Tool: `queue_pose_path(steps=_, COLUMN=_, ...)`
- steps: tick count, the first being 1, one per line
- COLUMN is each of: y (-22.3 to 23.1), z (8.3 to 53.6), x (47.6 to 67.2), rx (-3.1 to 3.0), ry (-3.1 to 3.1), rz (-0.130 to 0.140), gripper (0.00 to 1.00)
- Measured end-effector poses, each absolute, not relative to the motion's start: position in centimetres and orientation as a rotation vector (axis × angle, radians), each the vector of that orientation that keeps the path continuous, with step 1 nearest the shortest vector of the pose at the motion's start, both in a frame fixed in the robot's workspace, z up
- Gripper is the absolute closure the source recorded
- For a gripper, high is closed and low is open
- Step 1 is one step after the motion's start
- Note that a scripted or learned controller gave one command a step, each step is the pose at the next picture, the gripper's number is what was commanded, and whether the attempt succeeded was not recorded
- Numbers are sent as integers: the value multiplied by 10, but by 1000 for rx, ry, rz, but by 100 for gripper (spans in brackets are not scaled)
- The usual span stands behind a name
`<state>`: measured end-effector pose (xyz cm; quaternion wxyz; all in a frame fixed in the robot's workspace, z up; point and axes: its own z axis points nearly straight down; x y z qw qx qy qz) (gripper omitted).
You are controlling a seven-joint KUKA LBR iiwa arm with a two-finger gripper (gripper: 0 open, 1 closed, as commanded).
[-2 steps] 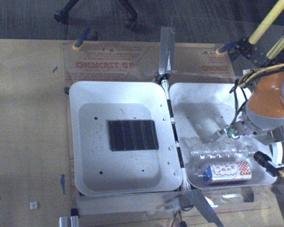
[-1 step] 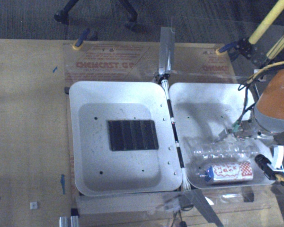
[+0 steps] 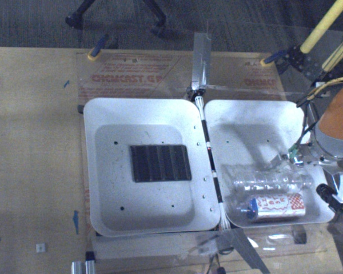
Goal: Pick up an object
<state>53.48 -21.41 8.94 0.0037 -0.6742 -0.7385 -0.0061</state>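
On the wooden surface [image 3: 34, 153], two shallow white bins are placed side by side, touching along their inner edges. Inside the left bin [image 3: 103, 119], a dark ribbed rectangular mat [image 3: 160, 162] is laid flat near the middle of the floor, with its ribs running from front to back. Inside the right bin [image 3: 240, 119], two things are gathered in the near half: a clear plastic bottle [image 3: 268, 182] is seen lying on its side, and just in front of it, close to the near wall, a small tube [image 3: 274, 205] with a red and white checked pattern and a blue cap is also laid on its side, the cap pointing toward the left bin. The bottle and the tube are just beside each other; whether they touch cannot be told. At the right edge of the view, the grey arm [image 3: 334, 136] with its orange band is seen above the right rim of the right bin, and the gripper [image 3: 294, 156] is found low over that bin, just beside the far right end of the bottle. Whether the fingers are apart or together cannot be told, since they are too small and blurred. Nothing is seen held between them.
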Motion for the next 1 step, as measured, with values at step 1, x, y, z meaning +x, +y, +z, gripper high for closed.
queue_pose_path(steps=1, y=-213, z=89, x=544, rx=-2181, ry=-2248, rz=-19, gripper=0)
